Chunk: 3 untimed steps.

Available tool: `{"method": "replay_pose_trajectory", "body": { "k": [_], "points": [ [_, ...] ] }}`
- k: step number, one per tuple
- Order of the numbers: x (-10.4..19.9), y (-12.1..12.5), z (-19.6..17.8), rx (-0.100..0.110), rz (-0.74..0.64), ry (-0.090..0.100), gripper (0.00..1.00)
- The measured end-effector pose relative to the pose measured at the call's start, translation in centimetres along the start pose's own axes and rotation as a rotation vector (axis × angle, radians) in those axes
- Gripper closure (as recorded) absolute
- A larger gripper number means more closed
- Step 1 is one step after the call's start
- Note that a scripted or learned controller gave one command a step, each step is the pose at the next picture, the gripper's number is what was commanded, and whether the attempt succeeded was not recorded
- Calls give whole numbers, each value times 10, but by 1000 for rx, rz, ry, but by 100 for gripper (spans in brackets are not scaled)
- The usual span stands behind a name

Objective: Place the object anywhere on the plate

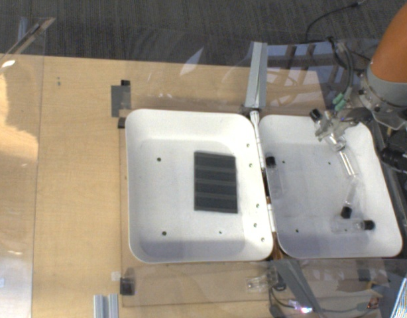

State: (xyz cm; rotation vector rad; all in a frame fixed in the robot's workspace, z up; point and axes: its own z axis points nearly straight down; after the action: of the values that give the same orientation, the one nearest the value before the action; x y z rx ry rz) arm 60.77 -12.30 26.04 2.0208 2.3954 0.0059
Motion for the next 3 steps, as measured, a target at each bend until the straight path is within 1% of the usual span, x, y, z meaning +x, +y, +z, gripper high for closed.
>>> {"method": "replay_pose_trajectory", "body": {
  "k": [1,2,3],
  "points": [
    [-5,46,-1,-1,-403,1,100],
    [13,64,66,5,365,1,100],
    [66,74,75,3,54,3,100]
  ]
}}
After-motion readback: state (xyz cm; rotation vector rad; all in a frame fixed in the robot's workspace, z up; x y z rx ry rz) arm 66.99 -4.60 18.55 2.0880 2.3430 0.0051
